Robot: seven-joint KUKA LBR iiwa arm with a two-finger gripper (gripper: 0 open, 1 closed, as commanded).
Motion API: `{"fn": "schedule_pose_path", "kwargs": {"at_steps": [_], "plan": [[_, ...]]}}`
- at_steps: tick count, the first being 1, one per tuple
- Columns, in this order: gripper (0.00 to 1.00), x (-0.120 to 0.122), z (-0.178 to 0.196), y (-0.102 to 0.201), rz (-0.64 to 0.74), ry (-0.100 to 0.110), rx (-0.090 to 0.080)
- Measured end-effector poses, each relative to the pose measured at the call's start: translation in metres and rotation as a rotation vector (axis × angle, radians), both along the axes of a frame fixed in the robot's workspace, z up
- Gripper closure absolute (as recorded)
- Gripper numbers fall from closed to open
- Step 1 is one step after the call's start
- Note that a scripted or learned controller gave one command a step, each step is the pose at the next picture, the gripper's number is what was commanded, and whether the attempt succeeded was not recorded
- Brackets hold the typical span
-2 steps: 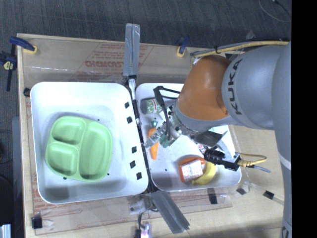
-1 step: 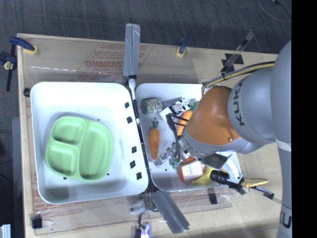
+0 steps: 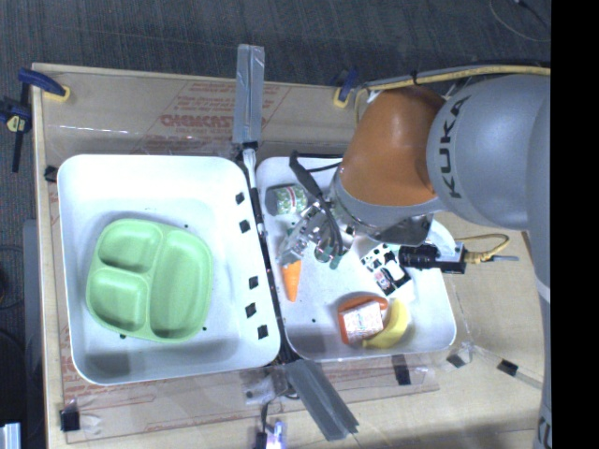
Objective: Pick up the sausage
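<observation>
- Sausage [image 3: 360, 316]: most likely the reddish-brown piece with a pale label, though its shape is hard to make out; it lies in the right bin [image 3: 442, 333] near that bin's front edge, towards the front right corner
- banana [image 3: 399, 324] lies touching the sausage on its right side
- carrot [image 3: 291, 280] lies by the right bin's left wall, tip towards the front, apart from the sausage
- small can [image 3: 285, 198] with a greenish label sits near the right bin's back left corner
- pincer [image 3: 316, 239] hangs over the right bin between the can and the carrot, well apart from the sausage; whether it is spread or pressed together cannot be told; nothing is seen pinched in it
- arm [image 3: 477, 148] covers the right bin's back right part
- left bin [image 3: 75, 185] on the desk [image 3: 140, 110] holds a green divided plate [image 3: 150, 277]
</observation>
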State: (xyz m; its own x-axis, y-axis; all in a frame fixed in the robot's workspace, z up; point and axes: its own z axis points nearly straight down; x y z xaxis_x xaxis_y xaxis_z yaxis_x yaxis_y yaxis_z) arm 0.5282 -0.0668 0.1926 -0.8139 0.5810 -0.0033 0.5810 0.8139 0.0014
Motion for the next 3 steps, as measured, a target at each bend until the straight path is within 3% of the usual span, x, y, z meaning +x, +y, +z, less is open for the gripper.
{"fn": "schedule_pose_path", "kwargs": {"at_steps": [1, 2, 3], "plan": [[1.0, -0.047, 0.08, -0.068, 0.241, -0.002, -0.003], [1.0, -0.048, -0.056, -0.027, 0.325, 0.004, 0.0], [1.0, -0.046, -0.046, -0.027, 0.33, 0.002, 0.0]]}}
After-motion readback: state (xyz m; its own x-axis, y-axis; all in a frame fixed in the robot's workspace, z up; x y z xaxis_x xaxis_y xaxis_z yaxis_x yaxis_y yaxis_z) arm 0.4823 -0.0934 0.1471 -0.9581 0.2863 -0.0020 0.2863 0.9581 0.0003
